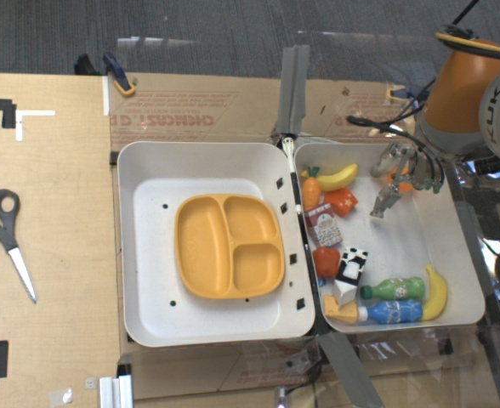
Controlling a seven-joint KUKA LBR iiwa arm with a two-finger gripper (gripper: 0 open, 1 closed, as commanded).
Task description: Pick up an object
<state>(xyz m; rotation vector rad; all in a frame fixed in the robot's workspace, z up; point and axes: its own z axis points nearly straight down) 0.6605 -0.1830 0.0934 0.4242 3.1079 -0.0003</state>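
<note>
The right bin point(454, 228) holds several objects. Along its left side lie a yellow banana point(339, 177), an orange piece point(310, 190), a red pepper point(342, 201), a red-and-white packet point(324, 224), a red tomato point(326, 262) and a black-and-white cube point(352, 264). At the front lie a green bottle point(393, 289), a blue bottle point(388, 313) and a second banana point(438, 291). My gripper point(400, 187) hangs open over the bin's back right part, above bare floor, with one finger point(383, 202) slanting down-left. A small orange bit shows by the fingers; I cannot tell what it is.
The left bin point(139, 228) holds a yellow divided plate point(230, 246). Scissors point(10, 238) lie on the wooden bench at the far left. A grey divider post point(292, 92) stands behind the seam between the bins. The arm's orange band point(458, 92) is at the upper right.
</note>
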